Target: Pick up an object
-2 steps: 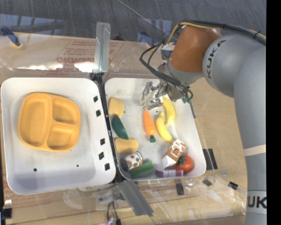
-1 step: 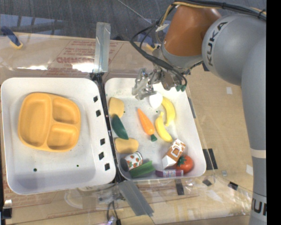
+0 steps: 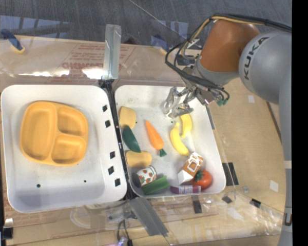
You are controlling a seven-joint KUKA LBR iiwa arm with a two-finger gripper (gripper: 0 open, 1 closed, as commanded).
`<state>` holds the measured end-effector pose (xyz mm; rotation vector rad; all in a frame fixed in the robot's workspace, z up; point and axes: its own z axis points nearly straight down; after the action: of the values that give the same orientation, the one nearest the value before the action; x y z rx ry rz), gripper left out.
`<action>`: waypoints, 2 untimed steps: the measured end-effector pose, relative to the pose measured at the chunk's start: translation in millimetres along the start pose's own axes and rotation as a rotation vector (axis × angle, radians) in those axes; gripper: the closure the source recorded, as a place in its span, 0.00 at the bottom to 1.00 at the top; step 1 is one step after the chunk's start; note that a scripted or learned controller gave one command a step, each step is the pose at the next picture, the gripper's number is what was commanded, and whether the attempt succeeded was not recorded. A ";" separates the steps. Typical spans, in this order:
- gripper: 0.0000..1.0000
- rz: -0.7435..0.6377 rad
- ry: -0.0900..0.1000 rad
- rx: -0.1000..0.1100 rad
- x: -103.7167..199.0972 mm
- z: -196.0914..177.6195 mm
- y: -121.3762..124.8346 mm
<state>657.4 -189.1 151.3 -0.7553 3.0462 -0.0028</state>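
Yellow plastic banana (image 3: pixel 180 133) lying curved in the right-hand shallow white bin (image 3: pixel 143 94), near its far right wall, upper end just under the metal two-finger gripper (image 3: pixel 175 105). Pincer fingers spread apart above the bin floor, nothing between them. Orange toy carrot (image 3: pixel 154 135) just left of the banana, apart from it. Red plastic tomato (image 3: pixel 202 179) in the near right corner. Yellow three-compartment tray (image 3: pixel 53 132) in the left white bin (image 3: pixel 15 188).
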 end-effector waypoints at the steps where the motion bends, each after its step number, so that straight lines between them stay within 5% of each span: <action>1: 1.00 0.024 -0.009 0.005 -34.1 -96.5 57.7; 2: 0.00 0.027 -0.001 0.000 -31.2 -91.1 56.9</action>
<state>658.1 -124.2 242.3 -0.7135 3.0553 -0.0024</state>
